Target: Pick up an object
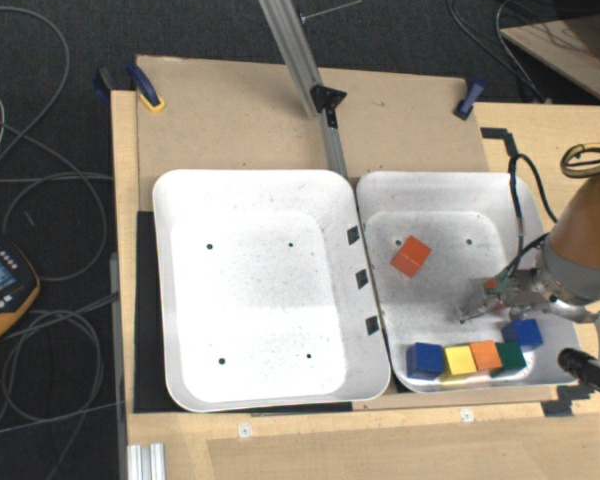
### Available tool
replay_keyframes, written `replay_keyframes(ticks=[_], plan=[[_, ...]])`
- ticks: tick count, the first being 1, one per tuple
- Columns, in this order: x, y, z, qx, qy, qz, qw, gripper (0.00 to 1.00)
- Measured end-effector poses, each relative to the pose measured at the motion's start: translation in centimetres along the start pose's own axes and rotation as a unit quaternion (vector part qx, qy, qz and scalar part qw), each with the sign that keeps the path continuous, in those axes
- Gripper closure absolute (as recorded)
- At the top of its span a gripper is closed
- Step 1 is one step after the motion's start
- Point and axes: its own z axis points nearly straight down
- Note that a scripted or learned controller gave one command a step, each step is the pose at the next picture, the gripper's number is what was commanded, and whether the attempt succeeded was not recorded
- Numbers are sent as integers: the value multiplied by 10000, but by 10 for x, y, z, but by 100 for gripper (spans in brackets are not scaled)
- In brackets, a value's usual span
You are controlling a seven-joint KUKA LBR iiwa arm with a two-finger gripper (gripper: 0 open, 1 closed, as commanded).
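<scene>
Two shallow white bins sit side by side on the bench; the left bin (250, 288) carries nothing but dark speckles, while the right bin (435, 203) holds all the blocks. An orange cube (411, 255) lies alone near that bin's middle, well apart from the rest. Along the near wall a row is packed edge to edge: blue block (426, 358), yellow block (461, 360), a smaller orange block (486, 354), green block (511, 357), with a second blue cube (523, 332) just behind them. That crowding probably comes from pieces sliding down against the wall, and it leaves little room for fingers. The arm enters from the right, and its gripper (492, 301) hangs low over the bin floor, between the lone cube and the row, just beside the second blue cube. Thin metal parts and wiring blur together there, so whether the pincer is wide or narrow cannot be told, and no block is seen in it. Judged from this, a pick is not yet made; the isolated orange cube looks the easier target.
</scene>
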Motion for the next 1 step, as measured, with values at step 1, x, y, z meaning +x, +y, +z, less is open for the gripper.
replay_keyframes(ticks=[1], plan=[[0, 1, -12, -27, -6, -2, 10000, 100]])
